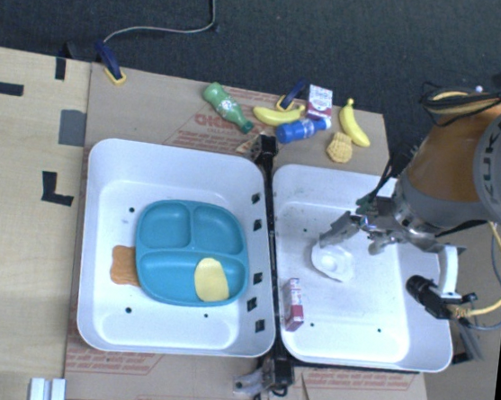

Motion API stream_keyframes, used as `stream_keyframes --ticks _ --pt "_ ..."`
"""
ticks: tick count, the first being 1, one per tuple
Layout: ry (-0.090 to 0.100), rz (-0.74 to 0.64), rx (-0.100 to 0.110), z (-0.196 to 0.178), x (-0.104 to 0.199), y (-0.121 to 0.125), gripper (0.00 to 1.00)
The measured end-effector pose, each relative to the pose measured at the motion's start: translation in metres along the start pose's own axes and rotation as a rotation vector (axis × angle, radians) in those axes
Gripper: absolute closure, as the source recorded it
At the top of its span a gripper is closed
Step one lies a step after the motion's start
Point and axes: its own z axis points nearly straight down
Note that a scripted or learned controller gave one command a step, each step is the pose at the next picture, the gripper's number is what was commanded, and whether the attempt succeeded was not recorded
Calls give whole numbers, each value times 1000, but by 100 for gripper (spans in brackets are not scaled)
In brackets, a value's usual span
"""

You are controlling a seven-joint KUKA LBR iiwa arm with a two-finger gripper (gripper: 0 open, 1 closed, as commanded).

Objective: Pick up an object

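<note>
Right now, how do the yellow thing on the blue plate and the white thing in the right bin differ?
The yellow piece is a smooth oval; the white thing is pale and lumpy. The yellow piece lies in a plate compartment in the left bin; the white thing lies on the right bin floor, just below the gripper. Both are small.

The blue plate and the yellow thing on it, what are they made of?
The blue plate looks like smooth hard plastic: even colour, moulded compartments, soft sheen. The yellow thing in its lower right compartment looks like matte plastic or rubber toy food, rounded and evenly coloured; the picture leaves that open.
</note>
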Motion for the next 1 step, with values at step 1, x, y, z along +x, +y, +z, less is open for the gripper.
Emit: stream_keyframes --ticks 1 --pt "-3 0 -10 101 -4 32 0"
